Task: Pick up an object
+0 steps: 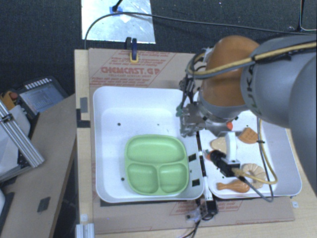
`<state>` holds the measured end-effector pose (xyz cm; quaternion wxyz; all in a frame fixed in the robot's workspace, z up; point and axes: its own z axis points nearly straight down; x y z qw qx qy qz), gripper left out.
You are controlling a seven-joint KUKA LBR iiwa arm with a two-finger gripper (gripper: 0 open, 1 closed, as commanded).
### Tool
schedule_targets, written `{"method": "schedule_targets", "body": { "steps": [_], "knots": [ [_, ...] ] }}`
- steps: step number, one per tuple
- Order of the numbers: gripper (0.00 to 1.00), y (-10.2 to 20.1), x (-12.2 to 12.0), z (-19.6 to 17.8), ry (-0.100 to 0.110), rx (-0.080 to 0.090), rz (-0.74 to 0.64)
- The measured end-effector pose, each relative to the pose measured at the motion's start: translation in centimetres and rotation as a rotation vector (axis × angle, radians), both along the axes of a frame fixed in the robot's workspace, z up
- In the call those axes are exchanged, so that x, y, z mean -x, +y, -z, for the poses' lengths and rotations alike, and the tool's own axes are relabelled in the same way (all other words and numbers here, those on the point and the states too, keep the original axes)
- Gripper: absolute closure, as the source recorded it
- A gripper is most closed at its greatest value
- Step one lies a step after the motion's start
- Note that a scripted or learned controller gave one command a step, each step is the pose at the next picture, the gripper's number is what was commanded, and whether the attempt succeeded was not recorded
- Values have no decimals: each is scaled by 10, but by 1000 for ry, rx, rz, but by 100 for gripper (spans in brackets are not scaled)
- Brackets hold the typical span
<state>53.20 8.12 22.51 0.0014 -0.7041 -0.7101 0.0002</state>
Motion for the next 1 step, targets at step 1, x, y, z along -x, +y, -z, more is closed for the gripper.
{"method": "schedule_targets", "body": {
  "steps": [1],
  "knots": [
    [0,-3,-1,-1,-2,1,6]
  ]
}}
